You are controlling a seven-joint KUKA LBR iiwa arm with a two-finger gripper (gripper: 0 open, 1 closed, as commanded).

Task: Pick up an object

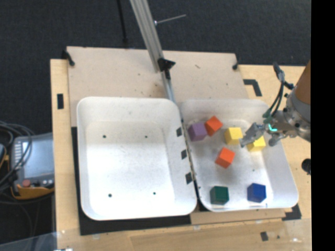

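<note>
My claw (253, 135) hovers in the right bin (277, 195), between two yellow cubes (233, 135), touching the right one (257, 145). Can't tell its state. Orange cube (225, 157) just below.

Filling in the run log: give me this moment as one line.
arm: over right white bin | gripper: between two yellow cubes | lifted: nothing seen | also there: two orange, purple, green, blue cubes

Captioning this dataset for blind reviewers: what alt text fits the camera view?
A grey claw reaches from the right into the right white bin, beside two yellow cubes. The bin also holds two orange cubes, a purple cube, a green cube and a blue cube.
</note>
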